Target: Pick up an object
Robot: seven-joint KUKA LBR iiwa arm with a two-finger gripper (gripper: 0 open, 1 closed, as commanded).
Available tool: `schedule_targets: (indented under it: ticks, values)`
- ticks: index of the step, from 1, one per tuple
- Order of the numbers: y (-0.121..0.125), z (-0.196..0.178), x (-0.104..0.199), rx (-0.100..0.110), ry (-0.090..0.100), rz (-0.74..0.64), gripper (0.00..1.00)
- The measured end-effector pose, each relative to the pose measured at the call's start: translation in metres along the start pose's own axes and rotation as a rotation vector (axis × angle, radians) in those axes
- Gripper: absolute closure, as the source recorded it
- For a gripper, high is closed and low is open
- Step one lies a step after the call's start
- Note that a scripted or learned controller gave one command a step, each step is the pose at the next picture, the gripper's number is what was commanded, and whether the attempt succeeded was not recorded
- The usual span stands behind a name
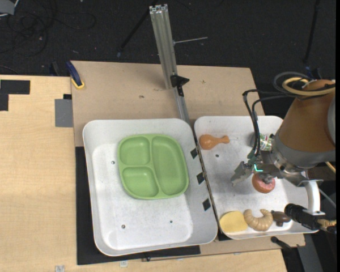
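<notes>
In the right bin lie an orange pear-shaped toy at the back, a red round object in the middle, a yellow disc and a tan curved pastry at the front, and a dark piece beside the pastry. My gripper hangs low over the bin's middle, its dark fingers right at the red object's left edge. The arm's body hides part of the red object.
The left bin holds a green three-compartment plate. A metal post stands behind the bins. Black clips sit on the divider between the bins. Cables trail along the arm.
</notes>
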State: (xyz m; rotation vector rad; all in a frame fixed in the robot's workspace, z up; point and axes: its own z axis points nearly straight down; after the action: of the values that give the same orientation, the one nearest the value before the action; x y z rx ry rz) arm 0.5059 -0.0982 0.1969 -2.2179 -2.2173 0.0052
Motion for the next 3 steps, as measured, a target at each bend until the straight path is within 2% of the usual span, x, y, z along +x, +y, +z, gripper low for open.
schedule_targets:
  ticks: [1,2,3]
  values:
    - [0.000,-0.001,0.000,-0.001,0.000,0.000,0.00]
    - [0.002,0.053,-0.010,0.002,0.000,0.001,0.00]
    - [0.004,0.101,-0.010,-0.008,-0.001,0.000,0.00]
